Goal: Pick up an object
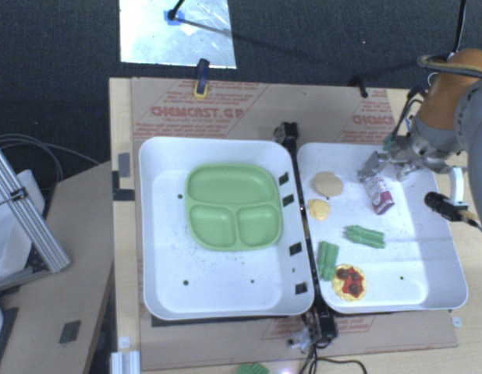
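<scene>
The arm [459, 107] is grey, with a rounded orange band above the wrist; thin dark cables run beside it, and the metallic gripper [379, 164] is silver-grey.

The arm [459, 100] is cut off by the frame's right edge. At the bottom edge a green object [253, 369] is cropped. The claw's [379, 167] finger state is unreadable.
</scene>
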Robot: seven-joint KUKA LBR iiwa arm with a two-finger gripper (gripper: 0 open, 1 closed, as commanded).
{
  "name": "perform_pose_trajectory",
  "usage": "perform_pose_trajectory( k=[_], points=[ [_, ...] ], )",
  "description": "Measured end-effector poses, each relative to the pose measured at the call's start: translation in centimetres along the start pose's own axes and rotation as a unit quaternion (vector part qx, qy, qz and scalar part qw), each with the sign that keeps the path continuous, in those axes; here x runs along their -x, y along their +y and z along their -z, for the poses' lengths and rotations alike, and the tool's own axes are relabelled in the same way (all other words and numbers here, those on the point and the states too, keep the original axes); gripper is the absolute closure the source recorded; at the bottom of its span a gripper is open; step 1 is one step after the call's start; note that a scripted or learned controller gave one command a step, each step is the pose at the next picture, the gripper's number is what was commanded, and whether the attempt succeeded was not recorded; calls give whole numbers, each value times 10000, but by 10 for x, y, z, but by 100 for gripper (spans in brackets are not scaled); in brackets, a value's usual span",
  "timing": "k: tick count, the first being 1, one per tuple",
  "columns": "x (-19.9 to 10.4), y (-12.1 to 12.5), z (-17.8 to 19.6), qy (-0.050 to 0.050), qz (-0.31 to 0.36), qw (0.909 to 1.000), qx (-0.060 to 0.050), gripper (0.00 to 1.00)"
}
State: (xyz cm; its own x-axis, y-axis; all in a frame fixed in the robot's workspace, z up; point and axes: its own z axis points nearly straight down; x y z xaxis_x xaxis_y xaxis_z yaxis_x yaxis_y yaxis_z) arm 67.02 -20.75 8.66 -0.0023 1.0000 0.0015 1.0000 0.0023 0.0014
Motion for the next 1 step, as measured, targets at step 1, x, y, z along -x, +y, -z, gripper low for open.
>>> perform_pose_trajectory(
  k=[1],
  points=[
    [-1, -26, -1, -11, -4, 10000, 3, 0]
  ],
)
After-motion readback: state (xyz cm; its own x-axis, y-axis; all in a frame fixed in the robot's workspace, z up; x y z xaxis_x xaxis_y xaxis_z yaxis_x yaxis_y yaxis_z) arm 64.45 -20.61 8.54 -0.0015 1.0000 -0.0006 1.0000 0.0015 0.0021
